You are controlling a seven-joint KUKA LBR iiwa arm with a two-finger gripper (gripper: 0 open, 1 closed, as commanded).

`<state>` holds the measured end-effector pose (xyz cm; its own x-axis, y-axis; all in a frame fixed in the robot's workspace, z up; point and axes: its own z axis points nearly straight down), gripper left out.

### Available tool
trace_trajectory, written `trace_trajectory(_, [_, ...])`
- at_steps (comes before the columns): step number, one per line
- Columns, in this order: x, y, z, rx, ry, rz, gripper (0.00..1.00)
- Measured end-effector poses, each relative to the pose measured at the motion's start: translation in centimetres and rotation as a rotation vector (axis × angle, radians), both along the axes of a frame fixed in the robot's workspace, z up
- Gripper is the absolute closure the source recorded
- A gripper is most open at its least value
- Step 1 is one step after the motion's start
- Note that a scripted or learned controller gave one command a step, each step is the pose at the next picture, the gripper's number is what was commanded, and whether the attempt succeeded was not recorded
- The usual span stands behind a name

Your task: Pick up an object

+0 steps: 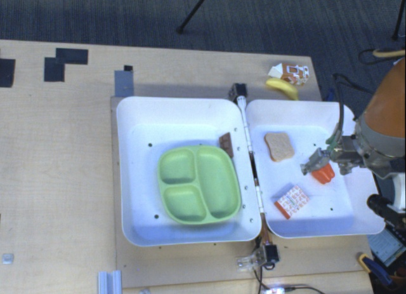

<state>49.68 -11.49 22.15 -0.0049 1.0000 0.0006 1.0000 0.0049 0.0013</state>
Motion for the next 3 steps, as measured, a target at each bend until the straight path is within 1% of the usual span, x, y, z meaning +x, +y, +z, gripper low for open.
trace_trajectory(1, [-0.8, -0.5, -13.0, 0.000, -0.001, -0.003, 0.00])
trace_trajectory(2, [-0.6, -0.5, -12.0, 0.000, -0.004, -0.002, 1.00])
trace_trajectory(3, [-1.0, -9.1, -10.8, -0.002, -0.001, -0.005, 1.00])
